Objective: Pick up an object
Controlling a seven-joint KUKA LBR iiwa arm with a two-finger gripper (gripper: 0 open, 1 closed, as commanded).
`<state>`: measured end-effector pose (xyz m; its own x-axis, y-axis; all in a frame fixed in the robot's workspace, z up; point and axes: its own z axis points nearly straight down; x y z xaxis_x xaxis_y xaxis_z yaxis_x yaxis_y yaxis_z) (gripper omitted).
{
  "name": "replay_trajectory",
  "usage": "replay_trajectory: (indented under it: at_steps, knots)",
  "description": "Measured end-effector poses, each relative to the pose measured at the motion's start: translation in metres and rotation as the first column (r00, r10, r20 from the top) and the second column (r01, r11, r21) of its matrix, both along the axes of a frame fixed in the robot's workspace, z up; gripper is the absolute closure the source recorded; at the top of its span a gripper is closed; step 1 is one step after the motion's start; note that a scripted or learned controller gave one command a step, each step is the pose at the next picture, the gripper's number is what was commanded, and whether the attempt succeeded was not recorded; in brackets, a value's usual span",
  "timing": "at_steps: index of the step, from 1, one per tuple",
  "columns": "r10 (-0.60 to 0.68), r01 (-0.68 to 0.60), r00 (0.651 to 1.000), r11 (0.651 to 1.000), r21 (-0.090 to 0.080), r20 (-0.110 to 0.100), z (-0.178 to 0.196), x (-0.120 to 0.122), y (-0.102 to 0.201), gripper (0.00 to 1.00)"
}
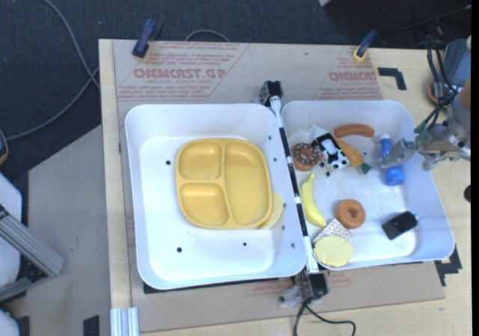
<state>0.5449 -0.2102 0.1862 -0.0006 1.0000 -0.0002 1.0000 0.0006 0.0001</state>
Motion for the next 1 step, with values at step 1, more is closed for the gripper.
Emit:
replay_trajectory:
  at_steps: [1]
  knots:
    - [-0.001,0.001,1.000,1.000,-0.001,0.001,-0.0911,0.0186,0.0094,0.00]
